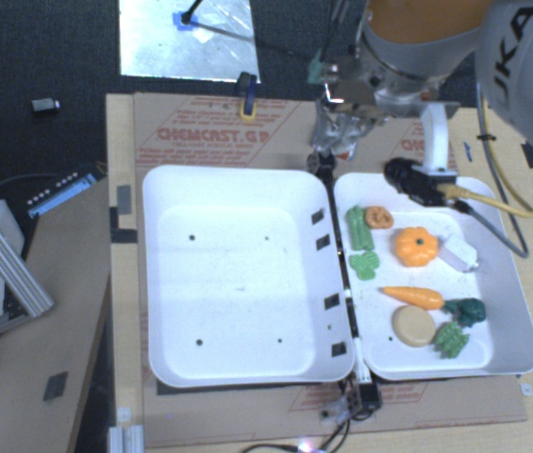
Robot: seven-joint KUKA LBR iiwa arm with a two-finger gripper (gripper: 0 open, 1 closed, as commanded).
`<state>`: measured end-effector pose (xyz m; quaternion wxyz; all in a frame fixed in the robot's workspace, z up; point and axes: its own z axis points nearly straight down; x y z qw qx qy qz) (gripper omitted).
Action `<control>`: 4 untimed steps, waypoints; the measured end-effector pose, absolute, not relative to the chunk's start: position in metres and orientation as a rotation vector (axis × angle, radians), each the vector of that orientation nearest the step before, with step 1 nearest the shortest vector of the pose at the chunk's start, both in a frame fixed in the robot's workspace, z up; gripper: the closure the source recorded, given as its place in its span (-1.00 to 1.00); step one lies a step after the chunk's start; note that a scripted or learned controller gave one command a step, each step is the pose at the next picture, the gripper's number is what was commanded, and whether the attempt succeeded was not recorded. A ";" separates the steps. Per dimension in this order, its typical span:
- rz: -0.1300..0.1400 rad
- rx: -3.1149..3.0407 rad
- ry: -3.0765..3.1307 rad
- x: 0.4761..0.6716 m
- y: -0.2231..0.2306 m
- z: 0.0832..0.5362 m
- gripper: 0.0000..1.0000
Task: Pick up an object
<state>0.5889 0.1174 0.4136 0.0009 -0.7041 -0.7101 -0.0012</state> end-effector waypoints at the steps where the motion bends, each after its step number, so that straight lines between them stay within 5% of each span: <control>1: -0.008 -2.211 -2.232 0.546 0.160 0.446 1.00; 2: -0.014 -2.208 -2.235 0.484 0.205 0.503 1.00; 4: -0.004 -2.214 -2.229 0.486 0.234 0.535 1.00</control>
